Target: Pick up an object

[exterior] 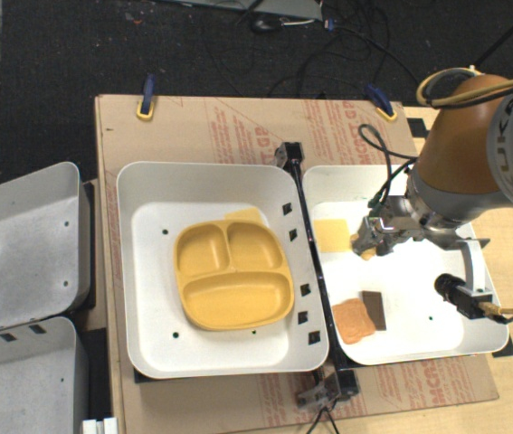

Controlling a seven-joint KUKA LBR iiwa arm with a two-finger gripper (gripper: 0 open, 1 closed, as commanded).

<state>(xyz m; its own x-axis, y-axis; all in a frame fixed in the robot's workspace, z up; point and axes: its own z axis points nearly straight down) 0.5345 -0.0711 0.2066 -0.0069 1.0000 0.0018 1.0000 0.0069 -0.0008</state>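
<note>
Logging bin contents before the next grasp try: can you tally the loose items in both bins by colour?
Yellow: 3 - divided plate and a flat piece behind it in the left bin; flat square in the right bin.
Orange: 1 - flat piece, right bin.
Dark brown: 1 - small block, touching the orange piece.
Total: 5

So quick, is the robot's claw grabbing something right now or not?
Gripper: over the right bin, beside the pale yellow piece; whether the jaws are open or shut cannot be told, and nothing is seen held between them.
</note>
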